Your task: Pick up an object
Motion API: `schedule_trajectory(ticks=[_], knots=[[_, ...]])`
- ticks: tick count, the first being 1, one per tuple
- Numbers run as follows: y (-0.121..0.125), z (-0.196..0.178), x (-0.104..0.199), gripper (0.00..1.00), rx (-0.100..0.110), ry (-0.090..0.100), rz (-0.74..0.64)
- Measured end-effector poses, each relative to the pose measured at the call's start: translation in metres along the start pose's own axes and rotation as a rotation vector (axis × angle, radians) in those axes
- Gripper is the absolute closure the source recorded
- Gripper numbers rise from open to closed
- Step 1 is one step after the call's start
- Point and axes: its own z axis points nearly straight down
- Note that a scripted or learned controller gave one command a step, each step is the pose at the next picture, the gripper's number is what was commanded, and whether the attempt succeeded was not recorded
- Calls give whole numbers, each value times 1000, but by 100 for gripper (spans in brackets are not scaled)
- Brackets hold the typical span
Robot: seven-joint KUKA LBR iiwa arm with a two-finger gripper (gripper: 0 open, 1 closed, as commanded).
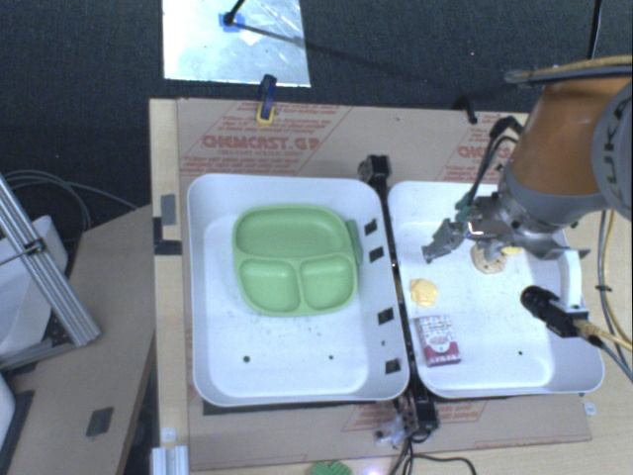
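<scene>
Pincer [442,244] state unclear; arm [569,156] hides tan object [488,259] partly, right bin [495,364].

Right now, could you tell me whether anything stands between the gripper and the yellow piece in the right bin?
Nothing visible does. The gripper hangs over the right bin, and the yellow piece lies just below it in view, on bare floor. The red packet sits beyond it.

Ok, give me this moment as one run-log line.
arm: over right bin | gripper: nothing visibly held | right bin: yellow piece, red packet | left bin: green divided tray
</scene>
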Motion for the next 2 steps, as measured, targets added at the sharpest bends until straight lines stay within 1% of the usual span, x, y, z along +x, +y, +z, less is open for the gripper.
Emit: schedule_trajectory(ticks=[1,2], knots=[[12,75,-45,0,6,-2,11],[-38,53,-11,0,5,1,5]])
